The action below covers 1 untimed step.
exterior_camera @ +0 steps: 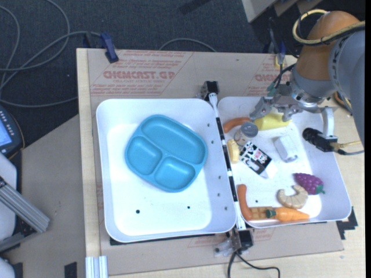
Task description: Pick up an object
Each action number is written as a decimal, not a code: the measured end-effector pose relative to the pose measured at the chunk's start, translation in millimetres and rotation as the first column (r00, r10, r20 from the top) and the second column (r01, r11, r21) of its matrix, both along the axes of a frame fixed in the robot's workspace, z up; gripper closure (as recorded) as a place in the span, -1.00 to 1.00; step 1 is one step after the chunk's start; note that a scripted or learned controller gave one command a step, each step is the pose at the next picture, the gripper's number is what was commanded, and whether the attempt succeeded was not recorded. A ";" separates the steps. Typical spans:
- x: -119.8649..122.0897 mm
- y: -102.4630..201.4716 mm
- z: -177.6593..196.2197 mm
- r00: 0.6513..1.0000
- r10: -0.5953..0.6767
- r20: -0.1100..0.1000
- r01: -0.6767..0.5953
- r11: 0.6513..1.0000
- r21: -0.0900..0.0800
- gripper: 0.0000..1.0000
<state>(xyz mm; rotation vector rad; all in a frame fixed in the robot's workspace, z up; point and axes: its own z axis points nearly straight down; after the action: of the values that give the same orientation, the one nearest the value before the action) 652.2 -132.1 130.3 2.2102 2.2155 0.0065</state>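
A dark carpet with loose cables surrounds the counter (145, 68), which is covered by a brown printed board and carries two shallow white bins side by side. In the left white bin (116, 213) we see a light blue plastic plate with three compartments (166, 152). The right white bin (336, 184) holds several small things: a yellow block (271, 121), an orange carrot (288, 215), a purple bunch of grapes (308, 182), a black and white patterned card (255, 157) and a small grey block (285, 147). The end effector (272, 108) of the grey arm is low at the far side of the right bin, just over the yellow block and touching it. We cannot tell if it is apart or together.
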 end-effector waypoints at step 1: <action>18.6 29.5 -24.1 1.000 0.000 0.018 0.000 1.000 -0.001 -1.00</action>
<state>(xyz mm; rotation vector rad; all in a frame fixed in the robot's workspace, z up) 670.7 -102.6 106.2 2.2007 2.2055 0.0249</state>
